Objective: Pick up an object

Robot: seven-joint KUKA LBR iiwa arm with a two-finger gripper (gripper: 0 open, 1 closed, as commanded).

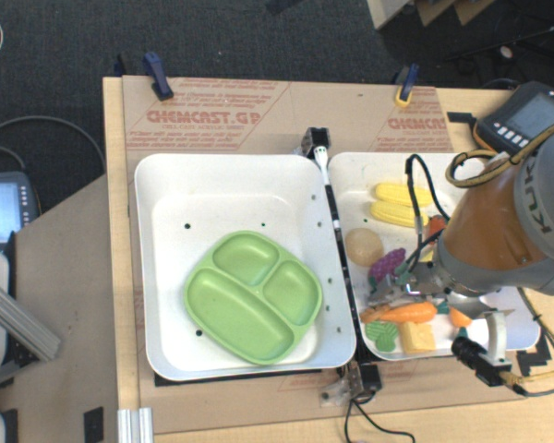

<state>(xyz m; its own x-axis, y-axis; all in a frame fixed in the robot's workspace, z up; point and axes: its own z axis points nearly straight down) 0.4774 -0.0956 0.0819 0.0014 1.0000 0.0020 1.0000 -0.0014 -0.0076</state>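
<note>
Clearly the biggest thing is the grey and orange arm (499, 220), which fills the right side of the frame and reaches down into the right bin (351, 169). The left bin (157, 247), in the centre and left of the picture, holds a green divided tray (251, 293) lying flat.

In the right bin, toys are crowded together. Two yellow corn pieces (397, 203) lie at the upper part, a beige ball (363, 245) is just below them, and a purple piece (387, 264) is beside the ball. Lower right of centre lies an orange carrot (408, 313), with a green piece (382, 335) and a yellow block (418, 338) touching or almost touching it from below.

The gripper (408, 286) hangs just above the carrot, which I judge to be the target. Whether its jaws stand wide or narrow I cannot tell, because the wrist covers them.

The carrot's long axis runs nearly left to right in the frame, and the thin end seems to point left.

What may go wrong: the neighbours are so close that a jaw could land on the purple piece or the yellow block, and the round carrot may roll or slip out if it is taken near the narrow end.
</note>
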